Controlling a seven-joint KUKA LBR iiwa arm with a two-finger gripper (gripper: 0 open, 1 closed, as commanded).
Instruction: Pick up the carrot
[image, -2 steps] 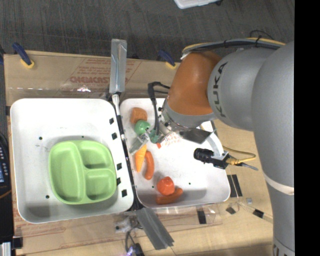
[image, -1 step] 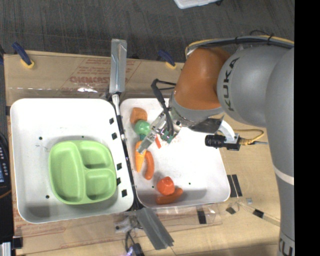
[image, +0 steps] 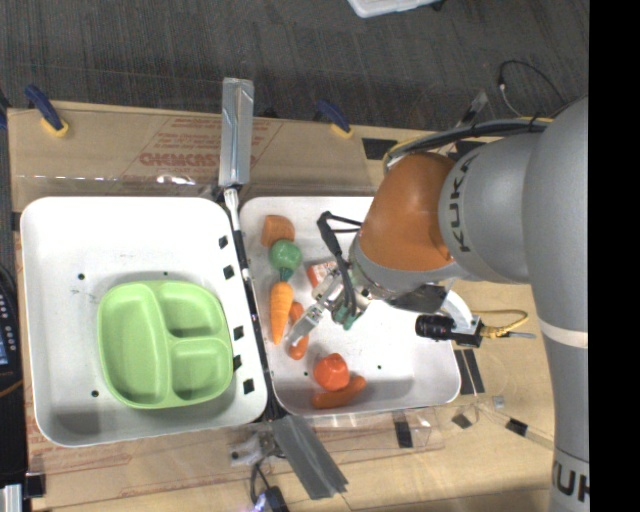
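Observation:
The carrot (image: 281, 310) is a long orange piece lying lengthwise near the left wall of the right bin (image: 420, 385). My gripper (image: 328, 316) hangs low over the middle of that bin, just right of the carrot. Its fingers are spread open, with one silver fingertip (image: 311, 319) close beside the carrot's lower half. Nothing sits between the fingers. The grey and orange arm covers the bin's upper right part.
The right bin also holds an orange lump (image: 277, 230), a green vegetable (image: 286, 255), a small orange piece (image: 298, 346), a red-orange round item (image: 332, 370) and a flat orange piece (image: 338, 397). A green divided plate (image: 165, 345) lies in the left bin (image: 60, 250).

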